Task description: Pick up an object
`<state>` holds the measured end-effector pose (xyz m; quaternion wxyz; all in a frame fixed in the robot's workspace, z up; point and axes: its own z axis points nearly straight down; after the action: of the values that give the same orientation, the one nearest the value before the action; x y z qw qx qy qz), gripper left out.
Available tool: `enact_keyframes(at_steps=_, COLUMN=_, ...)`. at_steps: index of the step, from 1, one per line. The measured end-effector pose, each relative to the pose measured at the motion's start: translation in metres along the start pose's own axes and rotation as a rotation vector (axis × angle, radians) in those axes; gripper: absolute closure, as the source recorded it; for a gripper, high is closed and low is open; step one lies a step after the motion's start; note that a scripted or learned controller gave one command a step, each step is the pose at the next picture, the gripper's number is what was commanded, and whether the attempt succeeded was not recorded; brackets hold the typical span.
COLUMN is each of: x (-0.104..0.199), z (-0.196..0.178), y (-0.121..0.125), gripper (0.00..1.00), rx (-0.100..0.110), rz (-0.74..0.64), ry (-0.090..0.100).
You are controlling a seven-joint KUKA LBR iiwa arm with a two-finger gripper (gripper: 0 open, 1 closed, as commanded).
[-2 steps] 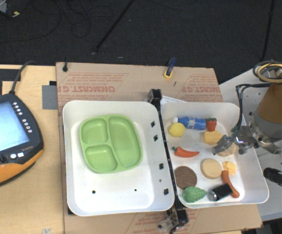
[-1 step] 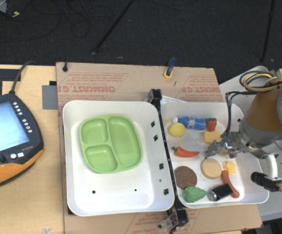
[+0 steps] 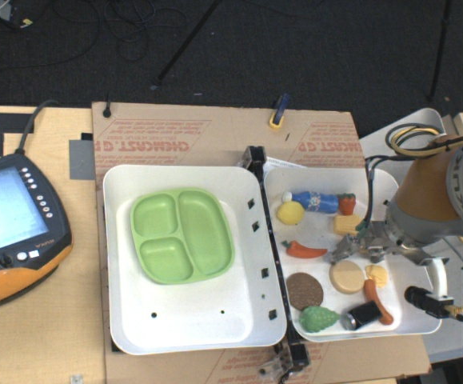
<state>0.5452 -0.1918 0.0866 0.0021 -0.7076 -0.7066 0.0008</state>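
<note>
Your candidates for picking all lie in the right bin [image 3: 391, 184]. Nearest the hand [image 3: 365, 246] is a tan round disc [image 3: 347, 277], lying flat just below it, with a small yellow piece [image 3: 377, 274] touching its right side. Just above the hand sits a yellow block [image 3: 346, 224], and a red pepper [image 3: 347, 204] lies behind that at the far side of the bin. A blue and white bottle [image 3: 313, 202] lies on its side along the far wall, and a yellow lemon [image 3: 290, 213] rests beside its left end. Left of the hand you see a red-orange chilli [image 3: 305, 250] lying across the bin floor. Toward the near wall there is a brown round patty [image 3: 304, 290], a green leafy piece [image 3: 319, 319] below it, a black block [image 3: 363, 315] to its right, and an orange carrot [image 3: 377, 302] slanting beside that block.

The hand reaches in from the right, low over the middle of the bin, between the yellow block and the tan disc. You cannot tell from this angle how far it is spread, nor whether it grips anything; its dark metal parts blur together.

The left bin [image 3: 127, 294] holds a green divided tray [image 3: 182, 236] lying flat with three compartments. Both bins rest on a cardboard sheet [image 3: 215, 134] on the worktop, and a control pendant [image 3: 11, 222] with a screen lies well off to the left
</note>
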Motion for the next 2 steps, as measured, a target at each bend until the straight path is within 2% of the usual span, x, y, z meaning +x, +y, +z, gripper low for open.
enact_keyframes(at_steps=1, x=-0.002, z=-0.012, y=0.0, gripper=1.0, rx=-0.002, rz=0.004, ry=0.0)
enact_keyframes(at_steps=2, x=0.0, z=-0.055, y=0.005, gripper=1.0, rx=-0.005, rz=-0.001, ry=-0.002)
